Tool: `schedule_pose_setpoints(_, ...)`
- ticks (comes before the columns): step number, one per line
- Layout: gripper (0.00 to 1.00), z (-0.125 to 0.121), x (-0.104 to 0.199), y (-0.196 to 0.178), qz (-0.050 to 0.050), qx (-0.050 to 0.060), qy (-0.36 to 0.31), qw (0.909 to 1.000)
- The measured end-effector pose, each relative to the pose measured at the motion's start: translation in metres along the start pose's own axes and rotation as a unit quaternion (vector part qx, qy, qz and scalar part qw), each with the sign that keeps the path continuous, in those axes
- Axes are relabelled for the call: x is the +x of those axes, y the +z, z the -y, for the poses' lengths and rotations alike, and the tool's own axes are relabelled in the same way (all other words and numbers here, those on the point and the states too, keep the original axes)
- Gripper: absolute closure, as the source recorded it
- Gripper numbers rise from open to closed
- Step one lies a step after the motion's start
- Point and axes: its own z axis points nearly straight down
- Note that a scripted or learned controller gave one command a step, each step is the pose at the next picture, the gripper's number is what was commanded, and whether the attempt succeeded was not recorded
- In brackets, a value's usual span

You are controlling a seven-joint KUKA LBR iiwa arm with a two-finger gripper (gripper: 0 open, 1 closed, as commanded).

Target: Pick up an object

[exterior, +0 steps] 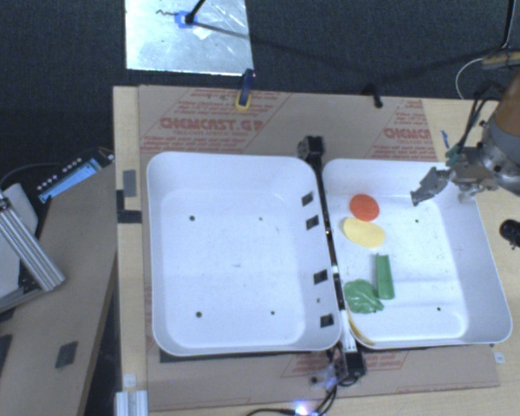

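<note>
Gripper (426,186) hangs over the right bin (468,258), upper right of frame; can't tell its finger state. Orange disc (364,206), yellow piece (364,232) and green items (371,286) lie at the bin's left.

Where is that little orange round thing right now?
The orange round piece lies in the right-hand bin, near its left wall, just above the yellow piece.

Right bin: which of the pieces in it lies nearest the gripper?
The orange round piece, topmost of the four; the gripper hangs to its right. The yellow piece and both green ones lie farther down.
</note>
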Motion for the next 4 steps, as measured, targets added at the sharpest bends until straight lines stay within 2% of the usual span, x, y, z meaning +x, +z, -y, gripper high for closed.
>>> schedule_pose_setpoints(1,0.00,-0.028,0.081,0.125,-0.002,0.003,-0.004,1.0000)
schedule_pose_setpoints(2,1.00,-0.029,0.075,0.107,0.000,-0.001,-0.001,1.0000)
schedule_pose_setpoints(3,0.00,-0.029,0.075,0.108,0.000,-0.001,-0.001,1.0000)
schedule_pose_setpoints(4,0.00,-0.024,0.081,0.142,0.000,0.002,0.000,1.0000)
